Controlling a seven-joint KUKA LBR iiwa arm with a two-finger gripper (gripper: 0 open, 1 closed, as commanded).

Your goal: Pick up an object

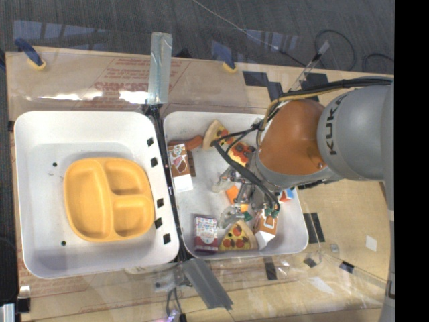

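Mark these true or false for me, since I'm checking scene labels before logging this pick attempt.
1. The yellow divided tray lies in the left bin. True.
2. The arm hangs over the left bin. False: it is over the right bin.
3. A pizza slice toy lies near the right bin's front edge. True.
4. The yellow tray holds several toys. False: its compartments show nothing in them.
5. A small brown packet lies near the right bin's left wall. True.
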